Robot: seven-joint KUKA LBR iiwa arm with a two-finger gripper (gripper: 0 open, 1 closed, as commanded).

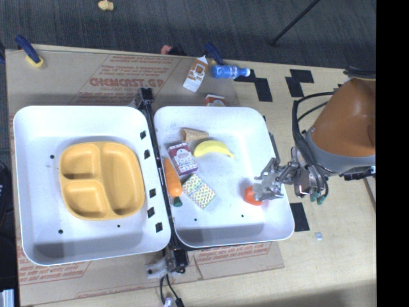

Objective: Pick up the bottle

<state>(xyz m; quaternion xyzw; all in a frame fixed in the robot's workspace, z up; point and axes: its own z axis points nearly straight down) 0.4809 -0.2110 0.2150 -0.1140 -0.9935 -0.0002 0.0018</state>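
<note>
The gripper (265, 187) sits low over the right side of the right bin (276, 219), just beside or touching a small red-orange object (253, 195). Whether it is closed on anything I cannot tell; the metal there is a blur against the white.

The bottle (225, 72), blue with a pale cap, lies on its side on the cardboard (128, 75) beyond the bins, well apart from the gripper and outside either bin. Near it lie a small carton (195, 74) and a card (215, 100).

In the right bin are a banana (213, 149), a cone-shaped piece (192, 134), a dark red box (183, 158), a carrot (172, 181) and a patterned packet (199, 192). The left bin (25, 171) holds a yellow divided plate (101, 179).

The likeliest failure, I judge, is a grab at the wrong thing, since the gripper is by the red-orange object. A lying bottle may also roll away when touched.
</note>
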